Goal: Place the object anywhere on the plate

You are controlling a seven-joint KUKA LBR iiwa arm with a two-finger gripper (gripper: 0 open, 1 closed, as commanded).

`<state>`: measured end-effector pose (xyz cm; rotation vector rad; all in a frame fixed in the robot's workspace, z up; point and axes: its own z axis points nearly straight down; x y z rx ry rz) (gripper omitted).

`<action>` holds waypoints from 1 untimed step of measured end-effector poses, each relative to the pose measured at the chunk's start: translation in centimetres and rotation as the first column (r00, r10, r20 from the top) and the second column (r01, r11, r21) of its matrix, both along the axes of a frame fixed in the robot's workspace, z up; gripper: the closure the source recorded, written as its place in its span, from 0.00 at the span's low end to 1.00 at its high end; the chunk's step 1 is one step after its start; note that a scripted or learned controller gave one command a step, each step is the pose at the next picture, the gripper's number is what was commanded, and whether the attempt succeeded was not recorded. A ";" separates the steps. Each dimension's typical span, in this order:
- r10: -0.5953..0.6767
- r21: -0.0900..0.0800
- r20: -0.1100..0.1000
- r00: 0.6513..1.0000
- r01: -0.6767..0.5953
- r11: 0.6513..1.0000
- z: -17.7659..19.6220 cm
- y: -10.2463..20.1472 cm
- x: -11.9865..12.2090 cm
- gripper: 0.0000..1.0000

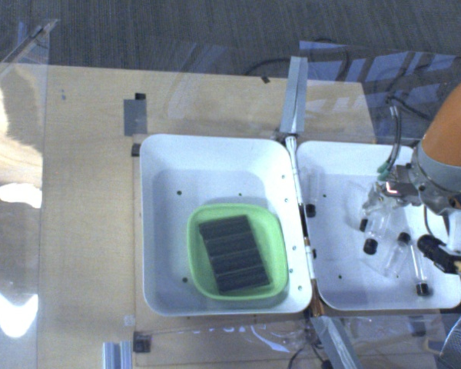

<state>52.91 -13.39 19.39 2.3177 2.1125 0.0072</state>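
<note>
A dark grey ridged block [232, 254] lies flat in the middle of the green plate [274, 237], which sits in the front half of the left bin [161, 206]. My gripper [392, 254] hangs over the right bin [334, 175], well to the right of the plate and apart from it. Its clear fingers [374, 227] with black tips are spread open, and only the white bin floor shows between them. The orange band of the arm [453, 137] sits above the gripper at the right edge.
A metal post [294, 98] stands behind the seam between the two bins. A small dark bracket [136, 116] is fixed to the wooden bench behind the left bin. Cables [442, 256] trail beside the gripper.
</note>
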 end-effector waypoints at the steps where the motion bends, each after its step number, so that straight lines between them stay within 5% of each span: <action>1: 0.088 0.001 -0.004 0.996 -0.088 0.996 -1.0 7.6 -4.1 1.00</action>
